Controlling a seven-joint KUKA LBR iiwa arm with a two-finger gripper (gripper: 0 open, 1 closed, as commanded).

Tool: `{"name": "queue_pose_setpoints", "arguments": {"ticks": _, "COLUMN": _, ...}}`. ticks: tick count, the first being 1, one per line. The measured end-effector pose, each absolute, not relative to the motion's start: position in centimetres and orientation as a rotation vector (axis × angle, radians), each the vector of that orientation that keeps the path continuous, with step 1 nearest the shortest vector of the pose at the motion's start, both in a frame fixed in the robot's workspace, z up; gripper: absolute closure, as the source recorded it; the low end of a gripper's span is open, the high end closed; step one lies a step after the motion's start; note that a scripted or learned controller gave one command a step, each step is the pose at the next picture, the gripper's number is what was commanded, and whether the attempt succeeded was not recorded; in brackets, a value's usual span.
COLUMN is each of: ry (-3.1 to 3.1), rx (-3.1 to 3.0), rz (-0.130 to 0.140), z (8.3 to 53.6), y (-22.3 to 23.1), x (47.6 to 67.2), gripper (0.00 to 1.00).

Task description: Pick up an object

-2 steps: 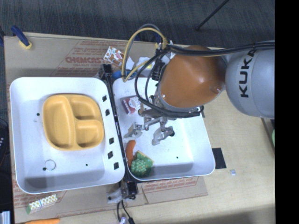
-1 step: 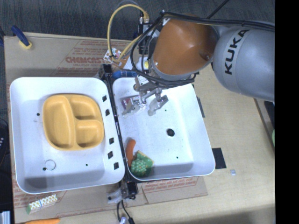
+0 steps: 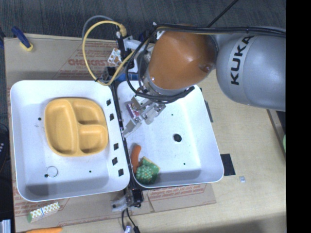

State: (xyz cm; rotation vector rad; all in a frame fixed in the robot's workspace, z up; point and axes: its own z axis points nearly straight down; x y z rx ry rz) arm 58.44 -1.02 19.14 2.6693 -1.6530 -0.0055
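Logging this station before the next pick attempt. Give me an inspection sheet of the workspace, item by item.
Surface: bench bearing a left bin and a right bin, set side by side on cardboard.
Job's things: yellow divided tray lying in the left bin; orange carrot and green knobbly toy touching at the right bin's near left corner.
Clutter: small wrapped item on the bench in front of the left bin; blue and yellow clip at the far left.
End effector: hanging over the right bin's far left part, nothing seen in it.
Cables: yellow cable looped behind the bins; black cables running to the wrist.
Surroundings: dark carpet beyond the bench.
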Motion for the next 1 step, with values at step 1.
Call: {"name": "queue_pose_setpoints", "arguments": {"ticks": 1, "ry": -1.369, "rx": 2.824, "rz": -0.006, "z": 19.11, "y": 2.1, "x": 53.84, "gripper": 0.0}}
